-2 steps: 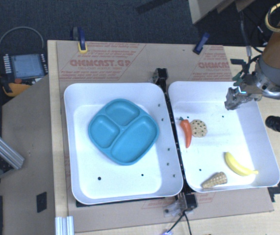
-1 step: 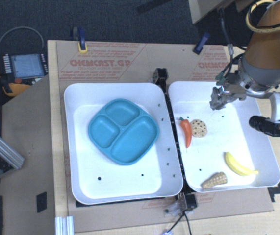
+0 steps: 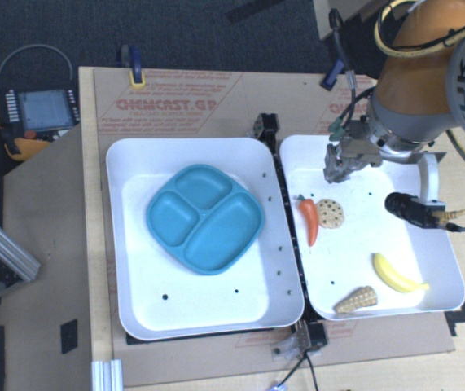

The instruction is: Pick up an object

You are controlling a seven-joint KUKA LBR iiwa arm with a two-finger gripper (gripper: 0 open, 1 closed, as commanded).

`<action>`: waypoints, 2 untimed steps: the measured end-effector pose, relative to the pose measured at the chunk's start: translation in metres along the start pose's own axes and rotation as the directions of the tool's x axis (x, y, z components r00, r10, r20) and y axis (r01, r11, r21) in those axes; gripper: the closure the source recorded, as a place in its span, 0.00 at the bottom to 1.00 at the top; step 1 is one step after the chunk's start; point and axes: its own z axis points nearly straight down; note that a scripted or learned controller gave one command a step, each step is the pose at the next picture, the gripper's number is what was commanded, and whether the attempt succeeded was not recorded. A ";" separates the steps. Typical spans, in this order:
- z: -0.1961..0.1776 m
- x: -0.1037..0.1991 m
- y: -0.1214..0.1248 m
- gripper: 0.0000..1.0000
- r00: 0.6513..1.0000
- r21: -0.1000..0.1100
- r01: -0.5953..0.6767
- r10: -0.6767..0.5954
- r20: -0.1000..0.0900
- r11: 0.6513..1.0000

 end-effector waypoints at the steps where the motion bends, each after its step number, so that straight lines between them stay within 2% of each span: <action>1: -0.002 0.049 0.003 1.00 1.000 -0.002 -0.001 0.001 0.001 1.000; 2: 0.004 0.092 0.002 1.00 1.000 0.001 -0.002 0.002 0.002 1.000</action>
